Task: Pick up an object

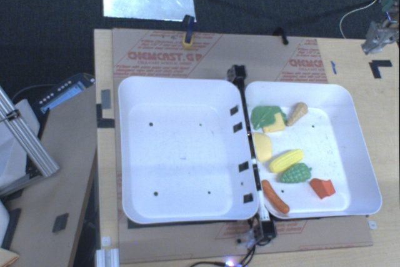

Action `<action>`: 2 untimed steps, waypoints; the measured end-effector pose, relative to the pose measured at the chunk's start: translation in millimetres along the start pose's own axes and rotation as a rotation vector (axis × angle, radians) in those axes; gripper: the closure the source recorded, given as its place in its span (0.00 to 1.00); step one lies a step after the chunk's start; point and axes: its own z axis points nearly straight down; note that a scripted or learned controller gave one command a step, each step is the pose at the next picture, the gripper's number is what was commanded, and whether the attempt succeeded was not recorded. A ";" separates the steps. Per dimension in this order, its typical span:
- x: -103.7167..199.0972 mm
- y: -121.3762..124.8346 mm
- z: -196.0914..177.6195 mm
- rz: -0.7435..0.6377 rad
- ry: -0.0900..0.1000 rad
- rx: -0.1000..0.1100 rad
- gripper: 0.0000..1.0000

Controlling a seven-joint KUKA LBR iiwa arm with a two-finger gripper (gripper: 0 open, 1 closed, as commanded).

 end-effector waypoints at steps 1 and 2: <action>64.3 1.9 -102.0 -0.015 0.003 -0.012 1.00; 0.4 0.2 -83.3 -0.001 0.001 0.001 1.00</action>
